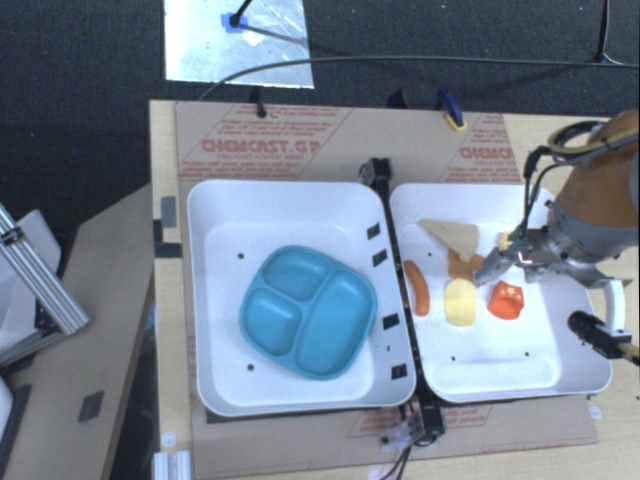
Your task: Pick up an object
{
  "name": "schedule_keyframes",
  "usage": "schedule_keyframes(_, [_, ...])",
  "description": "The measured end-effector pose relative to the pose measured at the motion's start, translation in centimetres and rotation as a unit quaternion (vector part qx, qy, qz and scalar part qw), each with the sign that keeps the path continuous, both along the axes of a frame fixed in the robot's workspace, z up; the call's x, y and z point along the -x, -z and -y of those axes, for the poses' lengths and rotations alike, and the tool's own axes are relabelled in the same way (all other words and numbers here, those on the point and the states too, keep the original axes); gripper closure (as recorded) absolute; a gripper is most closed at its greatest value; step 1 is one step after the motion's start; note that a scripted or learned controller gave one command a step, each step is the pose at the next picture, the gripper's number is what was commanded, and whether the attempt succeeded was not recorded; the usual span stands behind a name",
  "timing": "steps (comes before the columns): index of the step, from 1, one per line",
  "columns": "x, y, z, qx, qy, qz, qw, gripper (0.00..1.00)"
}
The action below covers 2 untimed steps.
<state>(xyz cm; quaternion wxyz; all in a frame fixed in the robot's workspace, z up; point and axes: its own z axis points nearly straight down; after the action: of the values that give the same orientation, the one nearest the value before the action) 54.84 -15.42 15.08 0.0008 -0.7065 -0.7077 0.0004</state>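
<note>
The right bin holds several small objects. An orange sausage lies near its left wall, with a pale yellow piece beside it. A red piece sits further right. A tan wedge lies at the back, and a small brown piece is just below it. My gripper reaches in from the right and hangs low over the bin. It sits just above the red piece and right of the brown piece. Nothing is visibly held.
The left bin holds a blue divided plate. A black divider with clips runs between the bins. The arm's grey and orange body covers the right bin's far right corner. A black part juts over its right rim.
</note>
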Motion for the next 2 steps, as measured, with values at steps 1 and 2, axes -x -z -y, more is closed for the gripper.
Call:
schedule_keyframes(1, [-0.20,5.65,0.30,0.0042,0.001,0.007,1.0000,0.00])
schedule_keyframes(2, [-0.80,5.87,0.58,0.0047,0.001,0.011,0.9999,0.00])
